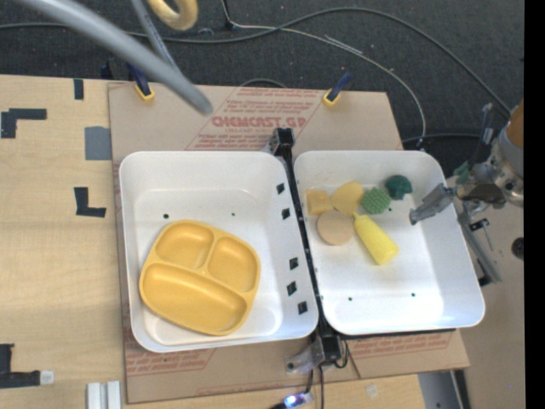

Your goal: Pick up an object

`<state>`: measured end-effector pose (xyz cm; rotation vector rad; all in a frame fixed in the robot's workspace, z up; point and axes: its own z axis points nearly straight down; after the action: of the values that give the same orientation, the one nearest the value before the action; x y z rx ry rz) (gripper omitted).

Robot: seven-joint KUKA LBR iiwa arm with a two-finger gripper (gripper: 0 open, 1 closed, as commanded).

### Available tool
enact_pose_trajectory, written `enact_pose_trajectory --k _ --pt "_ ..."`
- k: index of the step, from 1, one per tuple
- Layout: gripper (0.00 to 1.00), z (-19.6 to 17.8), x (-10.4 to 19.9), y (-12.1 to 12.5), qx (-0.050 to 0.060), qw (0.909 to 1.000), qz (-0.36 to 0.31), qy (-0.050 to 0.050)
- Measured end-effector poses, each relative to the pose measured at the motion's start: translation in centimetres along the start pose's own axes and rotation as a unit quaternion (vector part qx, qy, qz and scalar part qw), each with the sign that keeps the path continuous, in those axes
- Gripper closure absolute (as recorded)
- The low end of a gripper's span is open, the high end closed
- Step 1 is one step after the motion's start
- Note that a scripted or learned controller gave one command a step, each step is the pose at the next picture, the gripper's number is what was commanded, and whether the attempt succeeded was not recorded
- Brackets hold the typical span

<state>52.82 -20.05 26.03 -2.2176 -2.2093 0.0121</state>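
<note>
The right bin (443, 309) holds several small toy foods in its far half: a yellow block (318, 201), a yellow round piece (347, 196), a bumpy green piece (375, 200), a dark green piece (398, 186), a tan disc (335, 227) and a yellow cylinder (375, 239). My gripper (450, 245) hangs over the bin's right side, to the right of these pieces. It is open, its fingers spread wide with only bare bin floor between them. One finger (428, 204) points left toward the dark green piece, a short gap away.
The left bin (136, 177) holds a yellow divided plate (200, 276). A black divider strip (294, 245) runs between the two bins. Grey hoses (128, 45) and cables cross above the far edge of the bench.
</note>
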Motion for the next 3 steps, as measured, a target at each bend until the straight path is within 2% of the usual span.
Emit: enact_pose_trajectory --k 1,2,3 --pt "0.00 -0.7 0.1 0.2 -0.006 1.0000 -0.002 -0.001" --pt "0.00 5.5 0.4 0.9 -0.004 1.0000 -0.002 -0.001" --pt "0.00 10.7 -0.6 0.9 -0.004 1.0000 -0.002 -0.001"
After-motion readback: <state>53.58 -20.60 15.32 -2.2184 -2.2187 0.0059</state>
